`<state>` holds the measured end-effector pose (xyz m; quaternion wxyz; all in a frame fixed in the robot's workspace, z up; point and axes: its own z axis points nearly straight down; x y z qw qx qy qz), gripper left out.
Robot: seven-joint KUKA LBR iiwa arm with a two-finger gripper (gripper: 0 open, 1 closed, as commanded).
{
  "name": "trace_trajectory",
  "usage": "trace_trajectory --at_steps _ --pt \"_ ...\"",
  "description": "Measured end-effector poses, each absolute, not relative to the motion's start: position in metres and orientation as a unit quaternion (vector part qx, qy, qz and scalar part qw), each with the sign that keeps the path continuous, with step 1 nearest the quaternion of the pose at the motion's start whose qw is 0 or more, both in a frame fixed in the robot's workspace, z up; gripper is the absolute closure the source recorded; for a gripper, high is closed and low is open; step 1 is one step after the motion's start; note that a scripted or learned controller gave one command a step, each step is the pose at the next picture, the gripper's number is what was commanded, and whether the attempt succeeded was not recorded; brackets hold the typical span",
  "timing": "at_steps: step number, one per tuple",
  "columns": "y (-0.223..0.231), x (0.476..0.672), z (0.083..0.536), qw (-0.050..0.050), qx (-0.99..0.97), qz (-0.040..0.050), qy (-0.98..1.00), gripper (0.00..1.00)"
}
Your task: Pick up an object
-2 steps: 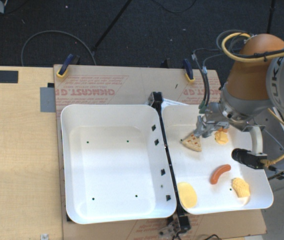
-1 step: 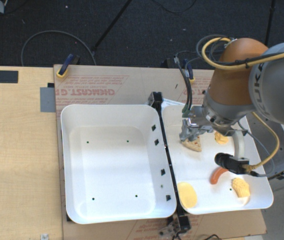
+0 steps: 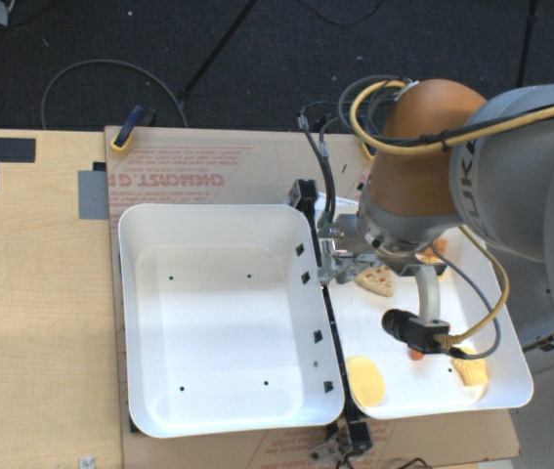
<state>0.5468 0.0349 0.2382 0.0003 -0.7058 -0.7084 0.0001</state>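
Objects lie in the right shallow white bin [image 3: 511,384]: a tan wedge-shaped piece [image 3: 376,280], a yellow oval piece [image 3: 365,380] at the near edge, and a small yellow block [image 3: 471,370]. The hand [image 3: 382,262] hangs low above the tan wedge, hidden under the orange wrist; whether it is spread or closed cannot be told.

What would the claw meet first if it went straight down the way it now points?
Probably the tan wedge-shaped piece lying just under the claw in the right bin, near the divider; depth is unclear from this slanted view.
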Motion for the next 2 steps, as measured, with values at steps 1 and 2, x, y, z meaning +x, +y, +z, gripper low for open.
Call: trace_trajectory --at_steps 1,2 --pt "0.0845 0.532 0.2235 0.001 -0.706 0.0007 -0.708 1.0" --pt "0.0827 0.5326 0.2241 0.0 -0.707 0.0005 -0.707 0.0"
